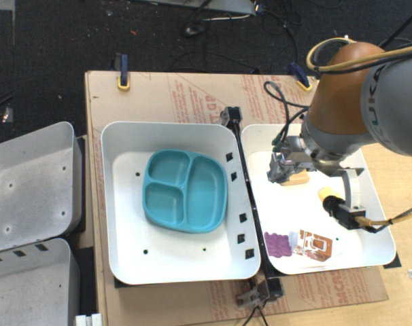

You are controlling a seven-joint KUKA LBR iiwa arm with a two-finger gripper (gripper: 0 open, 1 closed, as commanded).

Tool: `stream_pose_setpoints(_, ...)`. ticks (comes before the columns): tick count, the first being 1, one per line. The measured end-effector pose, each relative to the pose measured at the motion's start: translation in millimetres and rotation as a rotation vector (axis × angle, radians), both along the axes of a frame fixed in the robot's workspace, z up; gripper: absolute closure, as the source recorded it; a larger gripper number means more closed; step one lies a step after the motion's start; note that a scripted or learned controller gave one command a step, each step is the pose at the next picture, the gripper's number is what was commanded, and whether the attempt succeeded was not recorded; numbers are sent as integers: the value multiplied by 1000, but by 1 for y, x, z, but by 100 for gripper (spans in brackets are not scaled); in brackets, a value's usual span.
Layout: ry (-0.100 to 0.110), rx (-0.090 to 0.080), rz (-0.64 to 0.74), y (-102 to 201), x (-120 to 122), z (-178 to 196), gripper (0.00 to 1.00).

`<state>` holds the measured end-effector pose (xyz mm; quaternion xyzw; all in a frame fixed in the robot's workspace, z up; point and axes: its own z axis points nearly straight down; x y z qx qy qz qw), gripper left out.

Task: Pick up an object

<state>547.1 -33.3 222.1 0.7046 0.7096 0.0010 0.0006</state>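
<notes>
My gripper (281,173) hangs low over the upper left part of the right bin (376,250). A small tan block (299,179) lies right beside it, touching or nearly touching its right side. A yellow object (325,194) sits a little further right, partly covered by the robot's hardware. Near the front of the same bin lie a purple bunch (277,244) and a brown and white packet (313,245). The wrist hides whatever is directly under the gripper.
The left bin (124,250) holds a teal divided plate (185,190). A black divider with clips (243,202) runs between the two bins. White trays (29,182) lie off the bench to the left.
</notes>
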Motion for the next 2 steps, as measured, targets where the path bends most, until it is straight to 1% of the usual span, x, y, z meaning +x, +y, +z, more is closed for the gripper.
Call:
stream_pose_setpoints(1,1,1,1,62,19,1,100)
stream_pose_setpoints(2,0,0,-1,107,32,12,100)
